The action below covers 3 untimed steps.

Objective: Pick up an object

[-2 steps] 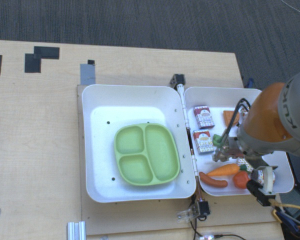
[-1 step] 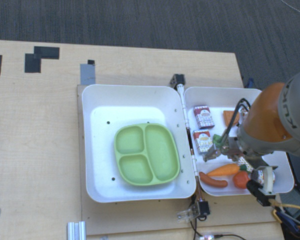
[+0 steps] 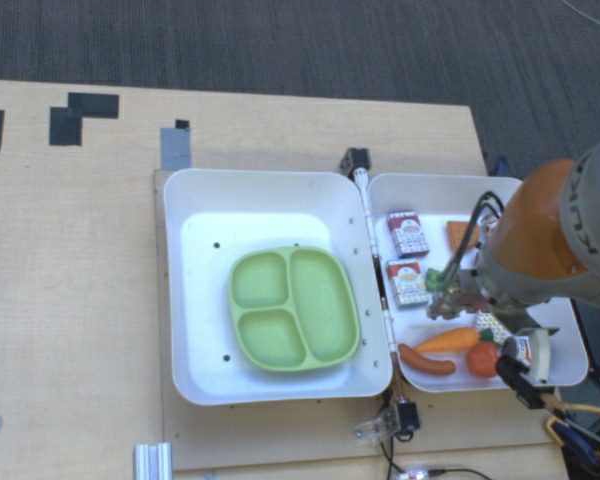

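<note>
Left bin [image 3: 180, 268] holds a green divided plate [image 3: 294, 308], center. Right bin [image 3: 578, 363] at 3 o'clock: two red-white cartons [image 3: 407, 234] toward 12, hot dog [image 3: 427, 360], carrot [image 3: 450, 341] and tomato [image 3: 482, 360] toward 6. Grey arm [image 3: 550, 243] with orange band enters from 3 o'clock; end effector [image 3: 442, 296] sits low beside the lower carton [image 3: 409, 283], above the carrot. Tan table [image 3: 70, 298].

The arm [image 3: 555, 238] is a thick rounded grey body with a broad orange band above the wrist. A black cable [image 3: 477, 224] loops off the band's left side. Below the band sits a grey wrist with small metal parts, and a green bit shows at its left.
</note>
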{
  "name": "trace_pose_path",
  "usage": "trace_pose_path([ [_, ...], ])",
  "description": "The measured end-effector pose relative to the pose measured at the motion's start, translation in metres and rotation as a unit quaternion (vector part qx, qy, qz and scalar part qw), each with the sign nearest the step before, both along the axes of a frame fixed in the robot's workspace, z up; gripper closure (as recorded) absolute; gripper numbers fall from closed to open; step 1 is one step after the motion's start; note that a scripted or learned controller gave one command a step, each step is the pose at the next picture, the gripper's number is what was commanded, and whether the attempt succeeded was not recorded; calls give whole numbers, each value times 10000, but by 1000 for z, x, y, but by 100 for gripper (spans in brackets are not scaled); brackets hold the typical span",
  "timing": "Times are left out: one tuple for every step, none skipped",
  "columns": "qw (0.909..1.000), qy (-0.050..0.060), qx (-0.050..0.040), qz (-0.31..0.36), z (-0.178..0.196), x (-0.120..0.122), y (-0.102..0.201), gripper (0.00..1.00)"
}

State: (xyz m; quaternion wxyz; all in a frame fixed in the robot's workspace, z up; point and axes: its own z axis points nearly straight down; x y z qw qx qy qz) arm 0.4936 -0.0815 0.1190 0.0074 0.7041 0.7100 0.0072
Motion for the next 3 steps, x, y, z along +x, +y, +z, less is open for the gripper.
trace_pose_path([
  [10000,1,0,-5,0,0,0,0],
  [10000,69,1,-34,-32,-5,-1,0],
  [10000,37,-5,-20,-21,-3,-1,100],
])
